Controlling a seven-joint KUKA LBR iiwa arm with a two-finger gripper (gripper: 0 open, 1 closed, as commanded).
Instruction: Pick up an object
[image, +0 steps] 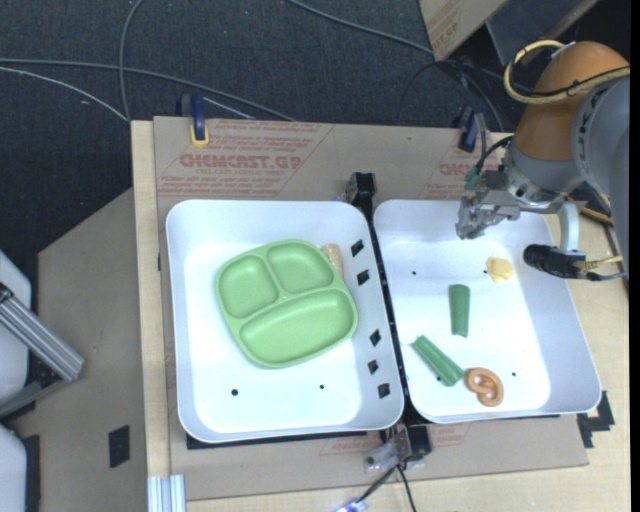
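Two white bins (190, 300) sit side by side on a brown worktop (300, 150) printed with red lettering. A blue clamp (199, 117) grips the worktop's far edge. Cables (150, 60) trail across the dark floor (300, 60) beyond, near a cardboard box (455, 20).

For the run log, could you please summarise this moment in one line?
gripper: above right bin far edge, holding nothing | right bin: two green pieces, pretzel, yellow piece | left bin: green plate

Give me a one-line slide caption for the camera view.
Gripper hovers over right bin holding two green pieces, pretzel, yellow bit; green divided plate in left bin.
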